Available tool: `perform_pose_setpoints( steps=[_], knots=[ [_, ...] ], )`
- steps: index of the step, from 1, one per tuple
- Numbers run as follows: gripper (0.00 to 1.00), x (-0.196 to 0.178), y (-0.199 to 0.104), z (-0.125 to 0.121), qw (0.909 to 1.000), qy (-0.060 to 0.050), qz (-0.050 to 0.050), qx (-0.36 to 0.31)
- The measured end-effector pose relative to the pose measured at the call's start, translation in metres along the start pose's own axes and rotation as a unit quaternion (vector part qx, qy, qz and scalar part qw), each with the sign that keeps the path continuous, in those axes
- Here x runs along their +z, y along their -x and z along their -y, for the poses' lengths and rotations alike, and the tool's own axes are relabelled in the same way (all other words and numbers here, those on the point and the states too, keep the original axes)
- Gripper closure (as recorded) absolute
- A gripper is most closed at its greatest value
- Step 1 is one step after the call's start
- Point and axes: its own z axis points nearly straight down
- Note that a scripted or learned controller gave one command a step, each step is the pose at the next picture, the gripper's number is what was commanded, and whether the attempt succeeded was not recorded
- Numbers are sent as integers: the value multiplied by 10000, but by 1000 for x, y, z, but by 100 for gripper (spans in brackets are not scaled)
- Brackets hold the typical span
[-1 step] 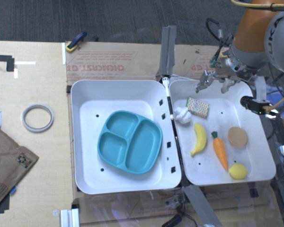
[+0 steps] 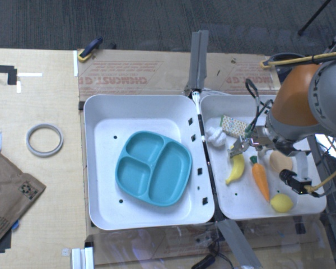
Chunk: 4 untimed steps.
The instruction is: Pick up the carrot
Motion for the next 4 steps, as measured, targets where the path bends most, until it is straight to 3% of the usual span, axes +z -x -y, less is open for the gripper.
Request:
perform_pose_setpoints(
  steps=[1,2,3,4],
  knots=[
    [0,0,50,39,9999,0,-1,-123],
    [0,0,64,82,9959,2,-4,-900],
    [100,-10,64,80,9960,21,2,-889],
    [100,-91,51,75,9999,2,6,-106]
  ],
)
